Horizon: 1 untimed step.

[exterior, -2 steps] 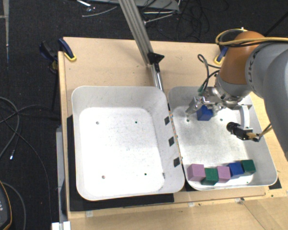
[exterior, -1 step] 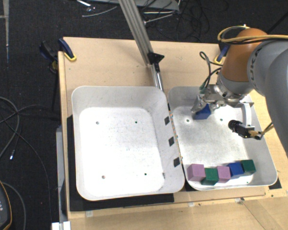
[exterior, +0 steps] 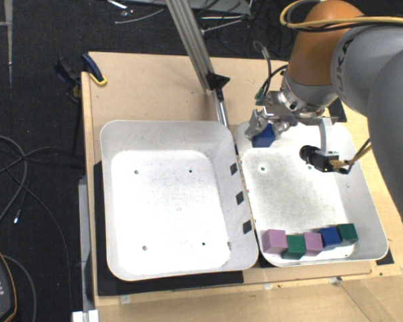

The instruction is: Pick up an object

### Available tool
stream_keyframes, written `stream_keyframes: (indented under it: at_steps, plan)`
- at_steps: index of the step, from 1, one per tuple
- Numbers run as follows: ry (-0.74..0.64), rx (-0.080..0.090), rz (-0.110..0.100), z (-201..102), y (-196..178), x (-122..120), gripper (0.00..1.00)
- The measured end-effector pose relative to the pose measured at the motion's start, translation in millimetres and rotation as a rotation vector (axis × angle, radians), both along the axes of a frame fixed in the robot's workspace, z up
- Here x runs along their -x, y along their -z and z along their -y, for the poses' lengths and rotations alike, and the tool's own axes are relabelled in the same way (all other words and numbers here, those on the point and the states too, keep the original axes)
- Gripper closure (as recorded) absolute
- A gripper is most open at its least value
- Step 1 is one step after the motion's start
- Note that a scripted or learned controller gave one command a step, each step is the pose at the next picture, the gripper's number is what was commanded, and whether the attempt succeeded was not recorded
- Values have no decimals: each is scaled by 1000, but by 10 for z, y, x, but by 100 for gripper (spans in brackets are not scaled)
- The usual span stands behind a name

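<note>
Fingers: I see the gripper (exterior: pixel 262 130) pinching a blue block (exterior: pixel 263 138).
Arm: reaching in from right, above right bin's (exterior: pixel 363 200) far-left corner.

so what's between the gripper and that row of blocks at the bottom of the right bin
In the camera view, bare speckled floor of the right bin separates the gripper, which has a blue block at its fingers, from the row of blocks.

Two white bins (exterior: pixel 121 180) on a wooden bench (exterior: pixel 154 92); blue-yellow clamp (exterior: pixel 91 69) at its corner.
</note>
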<state>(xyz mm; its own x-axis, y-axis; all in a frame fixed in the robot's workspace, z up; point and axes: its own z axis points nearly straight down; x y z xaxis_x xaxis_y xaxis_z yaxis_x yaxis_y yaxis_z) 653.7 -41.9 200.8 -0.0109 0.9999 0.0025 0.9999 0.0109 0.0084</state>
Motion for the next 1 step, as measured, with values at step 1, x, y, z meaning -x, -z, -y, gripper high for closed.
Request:
stream_keyframes:
  at_steps: [1]
  plan:
    - [1,-1,-9,-714,61,63,100]
